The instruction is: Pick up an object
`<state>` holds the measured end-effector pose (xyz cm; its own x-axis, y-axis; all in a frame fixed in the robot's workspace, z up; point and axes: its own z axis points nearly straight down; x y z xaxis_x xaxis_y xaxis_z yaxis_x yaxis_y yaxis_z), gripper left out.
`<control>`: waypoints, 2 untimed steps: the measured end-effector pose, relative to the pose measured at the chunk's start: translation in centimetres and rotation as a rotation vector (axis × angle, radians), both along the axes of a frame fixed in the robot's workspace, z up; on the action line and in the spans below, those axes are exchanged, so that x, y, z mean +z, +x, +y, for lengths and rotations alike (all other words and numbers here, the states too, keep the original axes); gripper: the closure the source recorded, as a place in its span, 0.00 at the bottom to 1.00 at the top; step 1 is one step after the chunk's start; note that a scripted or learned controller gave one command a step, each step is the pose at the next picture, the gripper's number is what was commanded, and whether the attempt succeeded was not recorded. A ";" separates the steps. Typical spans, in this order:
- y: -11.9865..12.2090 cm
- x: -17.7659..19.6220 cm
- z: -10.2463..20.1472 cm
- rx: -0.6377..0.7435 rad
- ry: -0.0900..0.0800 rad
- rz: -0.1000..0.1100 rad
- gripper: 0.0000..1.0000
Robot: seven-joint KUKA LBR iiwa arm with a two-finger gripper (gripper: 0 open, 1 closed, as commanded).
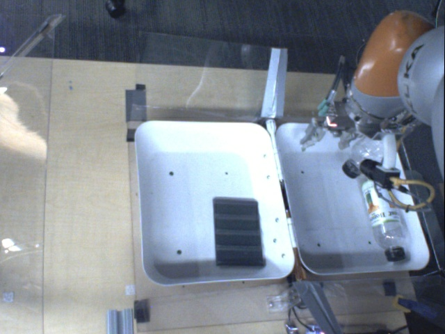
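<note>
Over the upper part of the right bin [320,200], the gripper [329,125] hung, its opening impossible to judge, nothing visibly held, while the clear plastic bottle [382,218] lay toward lower right of it, long axis near vertical, cap lowermost.

No text can be read in full. The bottle [382,214] lying in the right bin [313,207] carries a white label with a green patch and lines of dark print, all too small to make out. On the grey arm [425,68], at the far right, stands part of a large dark letter, cut by the frame edge. It may be a K, but that cannot be told for sure.
</note>
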<state>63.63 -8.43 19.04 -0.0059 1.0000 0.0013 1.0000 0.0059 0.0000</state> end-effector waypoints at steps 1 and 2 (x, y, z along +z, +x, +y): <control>0.2 1.1 0.2 0.004 0.001 -0.005 1.00; 0.1 1.1 0.2 0.004 0.001 -0.005 0.00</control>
